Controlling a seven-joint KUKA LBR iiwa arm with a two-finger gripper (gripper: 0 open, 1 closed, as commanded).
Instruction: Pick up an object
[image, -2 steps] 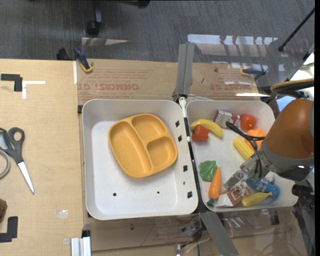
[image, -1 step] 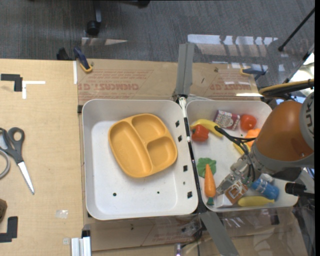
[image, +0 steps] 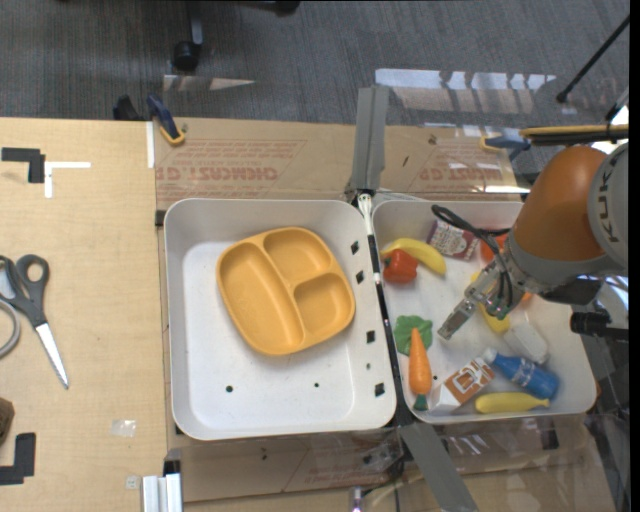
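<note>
The step in hand looks like the approach: the tool hangs low inside the right bin, reaching in from the right under the arm's orange band, and nothing lies between its fingers. One metal finger points down and left toward bare bin floor; whether the pair is spread or closed I cannot tell from this slant.

No single thing is named by the task, so any item in the right bin may serve. Closest is a yellow piece, just to the right of the tool and partly hidden by the wrist. Left and below the tool lie a green leaf and a carrot, the two touching. Below the tool sits a small box, with a blue bottle to its right and a banana under both. Above and left of the tool are a red pepper and a second banana, close together; a packet lies above the tool. The left bin, well away to the tool's left, holds a yellow plate.

The next move, as I judge it, calls for choosing one target, centring the tool over it, and dropping straight down. The crowding is the risk: the carrot and leaf could be caught together, and the yellow piece sits too close under the wrist for a clean descent without a shift to the right.
</note>
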